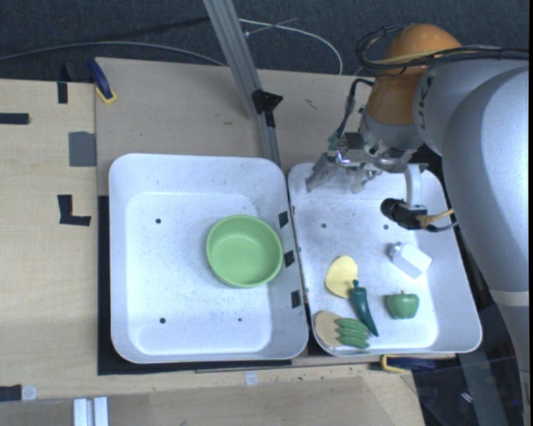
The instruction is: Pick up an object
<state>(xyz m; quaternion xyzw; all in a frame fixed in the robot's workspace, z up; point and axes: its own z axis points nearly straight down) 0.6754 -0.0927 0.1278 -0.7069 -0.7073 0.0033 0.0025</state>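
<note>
Tool (342,174) open and empty at upper edge of right bin (453,327); objects lie lower right, so descend squarely over green pepper (402,304), clear of neighbours, before closing.

Grey arm (480,149) enters from right; orange band above wrist; claw (342,177) fingers spread, holding nothing.

**Around the bins: bench, pole and tape**

A pale wooden bench (35,238) carries black tape marks (69,211) along its left side (one grey patch (82,147) among them). A grey metal pole (235,56) slants in from the far edge, ending between the bins. A thin white cable (284,34) loops across the dark floor beyond. A blue-and-yellow clamp (101,82) sits at the far-left corner.
</note>
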